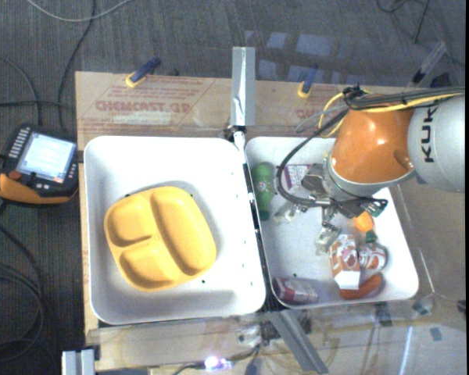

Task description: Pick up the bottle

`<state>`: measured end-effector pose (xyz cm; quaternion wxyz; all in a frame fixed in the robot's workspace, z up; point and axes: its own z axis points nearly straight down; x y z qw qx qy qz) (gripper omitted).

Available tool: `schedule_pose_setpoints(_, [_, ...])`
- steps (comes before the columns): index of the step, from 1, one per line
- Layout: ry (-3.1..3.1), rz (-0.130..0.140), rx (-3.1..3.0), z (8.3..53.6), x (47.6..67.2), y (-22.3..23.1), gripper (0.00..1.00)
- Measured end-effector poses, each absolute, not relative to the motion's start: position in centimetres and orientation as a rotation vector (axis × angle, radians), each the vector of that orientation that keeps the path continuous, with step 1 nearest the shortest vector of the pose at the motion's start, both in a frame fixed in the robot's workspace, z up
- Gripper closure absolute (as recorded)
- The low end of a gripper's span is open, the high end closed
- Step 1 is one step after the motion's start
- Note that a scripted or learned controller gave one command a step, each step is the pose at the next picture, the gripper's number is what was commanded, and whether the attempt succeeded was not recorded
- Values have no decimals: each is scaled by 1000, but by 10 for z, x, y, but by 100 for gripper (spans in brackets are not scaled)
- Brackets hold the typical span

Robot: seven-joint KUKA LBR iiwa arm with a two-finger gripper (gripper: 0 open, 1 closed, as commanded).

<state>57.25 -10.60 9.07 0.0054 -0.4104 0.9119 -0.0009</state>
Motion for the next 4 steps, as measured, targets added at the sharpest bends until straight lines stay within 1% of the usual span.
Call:
schedule_pose_setpoints(1, [2849,-12,-1279,102,575,-106,100])
schedule_pose_setpoints(2, [2712,-11,-1560,92,603,-201,100])
schedule_pose_setpoints(3, [2691,2,-1571,93,607,-187,0])
schedule_pose_setpoints(4, [2653,-18,-1649,92,491,-124,0])
